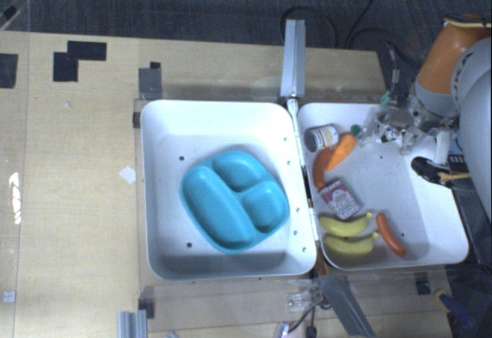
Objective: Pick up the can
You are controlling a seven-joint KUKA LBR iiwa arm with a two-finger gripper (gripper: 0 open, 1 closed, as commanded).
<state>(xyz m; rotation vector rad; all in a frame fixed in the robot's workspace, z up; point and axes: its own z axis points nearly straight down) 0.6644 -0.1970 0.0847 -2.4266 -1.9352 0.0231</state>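
One pincer (pixel 393 129) hung over the right bin's (pixel 430 233) far edge; whether apart or together, cannot tell. The can (pixel 321 136) lay on its side in that bin's far left corner, touching the carrot (pixel 336 153). Risks: it might roll off when nudged, the bin wall could block a finger, or the carrot get grabbed instead.

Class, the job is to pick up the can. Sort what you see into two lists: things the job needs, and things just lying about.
Needed:
can
hand

Lying about:
carrots
bananas
sausage
packet
blue tray
left bin
right bin
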